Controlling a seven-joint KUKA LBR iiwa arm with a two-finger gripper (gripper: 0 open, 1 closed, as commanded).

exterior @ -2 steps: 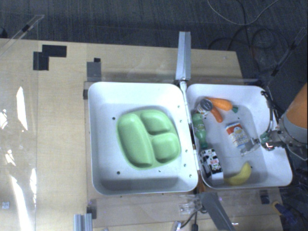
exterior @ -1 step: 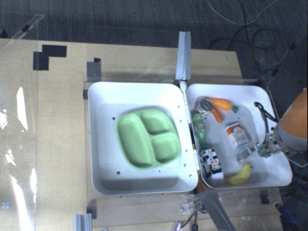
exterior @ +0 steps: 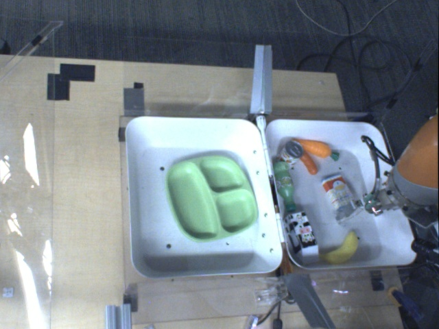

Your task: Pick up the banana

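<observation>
The yellow banana (exterior: 343, 248) lies curved in the near right corner of the right bin (exterior: 394, 249), close to the front wall. My gripper (exterior: 372, 205) hangs over the right side of that bin, up and to the right of the banana and apart from it. The arm's orange band (exterior: 420, 157) shows at the view's right edge. Nothing is visibly held.
The right bin also holds a carrot (exterior: 315, 149), a green bottle (exterior: 283, 181), a clear bottle with a red label (exterior: 337, 195) just left of the gripper, and a black-and-white box (exterior: 300, 229) beside the banana. A green divided tray (exterior: 211, 196) fills the left bin (exterior: 147, 252).
</observation>
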